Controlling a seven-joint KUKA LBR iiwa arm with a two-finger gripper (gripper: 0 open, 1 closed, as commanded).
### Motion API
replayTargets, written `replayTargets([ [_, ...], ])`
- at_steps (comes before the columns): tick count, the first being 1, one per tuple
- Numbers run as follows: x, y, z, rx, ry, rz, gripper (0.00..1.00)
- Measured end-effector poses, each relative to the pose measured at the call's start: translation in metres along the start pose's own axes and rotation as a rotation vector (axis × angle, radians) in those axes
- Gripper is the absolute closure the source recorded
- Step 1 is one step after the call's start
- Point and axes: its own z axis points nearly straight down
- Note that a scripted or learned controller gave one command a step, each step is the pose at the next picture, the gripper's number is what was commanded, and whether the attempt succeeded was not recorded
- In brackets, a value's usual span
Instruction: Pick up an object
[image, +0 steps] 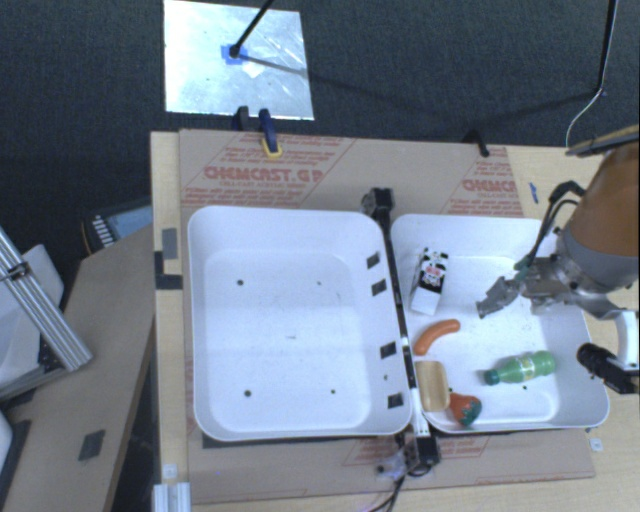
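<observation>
Claw (497, 297): whether open or closed cannot be told; it hovers in the right bin (560, 415). Left to right around it lie a cow-patterned box (432, 281), orange sausage (436, 335), tan block (433, 386), red-green toy (464, 408) and green bottle (520, 369), all apart from it.

So the arm (612, 215) comes in from the right side of the camera view, with the orange band sitting fat and round near the edge and a grey wrist section just below it. From there the gripper (494, 299) sticks out toward the left, tilted a bit downward. Its grey fingertips look bunched up at the tip, but honestly it's too blurry to tell how they're set. A black cable loops up beside the wrist.
</observation>
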Motion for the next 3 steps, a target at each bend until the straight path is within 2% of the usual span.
replayTargets([
  [1, 0.0, 0.001, -0.011, -0.003, 0.0, -0.002, 1.0],
  [2, 0.087, -0.005, -0.092, -0.01, 0.002, -0.011, 1.0],
  [3, 0.141, 0.008, -0.122, -0.005, 0.002, -0.008, 1.0],
])
